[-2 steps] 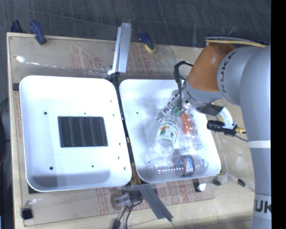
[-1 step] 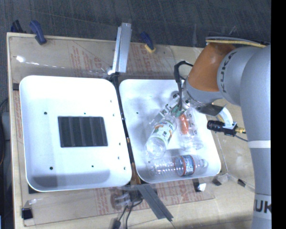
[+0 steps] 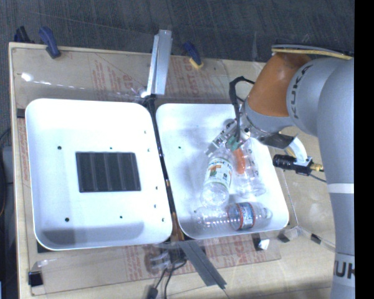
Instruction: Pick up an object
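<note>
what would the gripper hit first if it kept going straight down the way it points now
Most likely the clear plastic bottle with the white label, lying in the right bin just below the gripper. A second clear item with an orange part sits close beside it, and depth is hard to judge from this slanted view.

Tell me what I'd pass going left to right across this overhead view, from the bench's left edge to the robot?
Blue clamp → left white bin with its dark grille → metal divider bar → right white bin → clear plastic bottles → grey arm with its orange band.
</note>
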